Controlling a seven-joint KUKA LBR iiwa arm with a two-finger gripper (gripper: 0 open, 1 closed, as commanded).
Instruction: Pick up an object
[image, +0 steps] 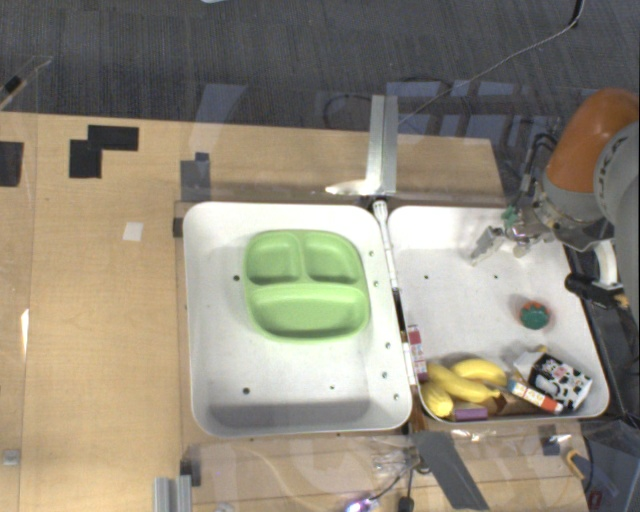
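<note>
On the far left, bare wooden bench (90, 330) with black patches near the back edge. Next comes the left bin (215, 400), and inside it a green plate (305, 283) with 3 compartments, lying flat and centred. It looks like light, stiff plastic, smooth and shallow; a 2-finger hold would want its raised rim, and that looks like a tricky pinch from above.

Across the metal divider, the right bin (450, 300). The pickable clutter crowds its near edge: 2 bananas (462, 378), touching each other, curved and probably toy-light, a bit slick, best gripped across the middle of the curve. Just beside them a thin red marker (535, 397), stiff and narrow, likely to roll. Then a black-and-white box (560, 382) in the near right corner, tilted against the wall, light and rigid, with flat sides that should suit a pinch. Standing apart, higher up, a small green and red ball (535, 315) sits alone on open white floor: easiest to reach, though round things squirt out of fingers.

Over the bin's far right corner hovers the gripper (500, 238), fingers spread apart, nothing between them, well away from the pile. The bin floor is smooth and white with low walls, and the crowded near corner leaves little finger room.
</note>
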